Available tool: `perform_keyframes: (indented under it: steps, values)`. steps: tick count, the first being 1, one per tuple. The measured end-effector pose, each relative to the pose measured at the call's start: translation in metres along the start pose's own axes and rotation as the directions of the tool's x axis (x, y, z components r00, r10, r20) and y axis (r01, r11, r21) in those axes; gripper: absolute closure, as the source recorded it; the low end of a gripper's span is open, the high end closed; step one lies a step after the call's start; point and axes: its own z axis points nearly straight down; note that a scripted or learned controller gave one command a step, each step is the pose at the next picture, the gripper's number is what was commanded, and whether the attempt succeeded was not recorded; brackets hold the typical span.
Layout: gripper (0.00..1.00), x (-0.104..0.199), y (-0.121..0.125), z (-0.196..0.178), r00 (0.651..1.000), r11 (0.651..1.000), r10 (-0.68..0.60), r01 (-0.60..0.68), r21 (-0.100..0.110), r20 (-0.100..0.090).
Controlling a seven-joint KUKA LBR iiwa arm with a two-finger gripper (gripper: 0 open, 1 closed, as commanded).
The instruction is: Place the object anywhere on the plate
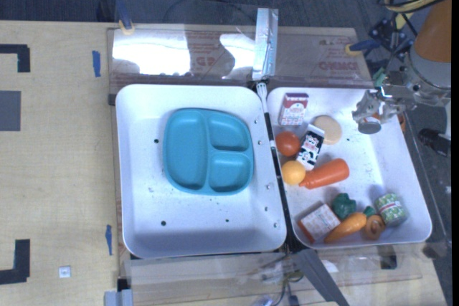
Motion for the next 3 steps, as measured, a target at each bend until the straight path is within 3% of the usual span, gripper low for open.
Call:
perform_keyframes:
  steps: [1,2,3]
  values:
    - [1.00,0.059,0.040,0.024,0.993,0.993,-0.115,0.115,-0.003,-0.001]
    - [1.00,0.161,0.047,0.019,0.999,0.999,-0.053,0.053,-0.004,-0.003]
    - [1.00,0.230,0.022,0.018,1.000,1.000,0.012,-0.012,0.002,-0.004]
